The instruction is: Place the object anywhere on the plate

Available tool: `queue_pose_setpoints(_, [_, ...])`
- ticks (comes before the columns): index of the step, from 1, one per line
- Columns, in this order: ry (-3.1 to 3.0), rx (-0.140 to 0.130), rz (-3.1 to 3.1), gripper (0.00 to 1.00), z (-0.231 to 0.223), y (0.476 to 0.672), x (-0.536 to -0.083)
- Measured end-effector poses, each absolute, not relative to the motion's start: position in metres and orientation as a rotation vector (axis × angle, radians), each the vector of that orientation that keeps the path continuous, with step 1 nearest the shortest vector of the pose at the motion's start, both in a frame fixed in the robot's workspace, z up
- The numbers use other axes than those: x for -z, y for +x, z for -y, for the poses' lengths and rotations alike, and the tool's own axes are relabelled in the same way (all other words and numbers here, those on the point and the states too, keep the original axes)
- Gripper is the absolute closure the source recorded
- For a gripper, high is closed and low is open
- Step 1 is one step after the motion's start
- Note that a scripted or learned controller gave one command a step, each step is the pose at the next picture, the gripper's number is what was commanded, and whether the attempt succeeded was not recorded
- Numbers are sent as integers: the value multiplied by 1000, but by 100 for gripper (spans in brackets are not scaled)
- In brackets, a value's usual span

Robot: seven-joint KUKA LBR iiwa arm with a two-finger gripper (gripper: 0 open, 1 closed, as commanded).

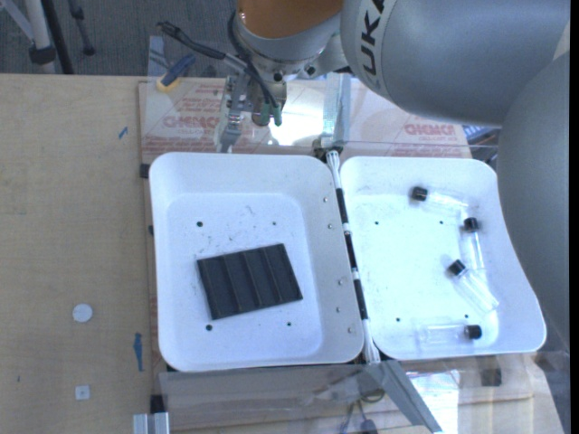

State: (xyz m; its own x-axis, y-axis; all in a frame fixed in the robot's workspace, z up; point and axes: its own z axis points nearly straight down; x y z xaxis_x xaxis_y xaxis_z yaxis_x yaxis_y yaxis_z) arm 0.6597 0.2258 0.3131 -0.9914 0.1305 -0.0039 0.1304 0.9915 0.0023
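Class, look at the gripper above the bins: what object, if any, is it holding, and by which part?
Nothing is visibly held. The gripper hangs above the far edge of the left bin, with no object seen between its fingers. The clear tubes lie in the right bin.

The arm [452, 34] is cut off by the top edge.

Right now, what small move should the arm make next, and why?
Probably swing over the right bin toward a clear tube. The gripper hangs above the left bin's far edge, the tubes lie in the right bin, and the dark ridged plate has nothing on it.
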Motion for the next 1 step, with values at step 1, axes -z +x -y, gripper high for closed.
queue_pose_setpoints(1, [369, 0, -3123, 100, -224, 662, -260])
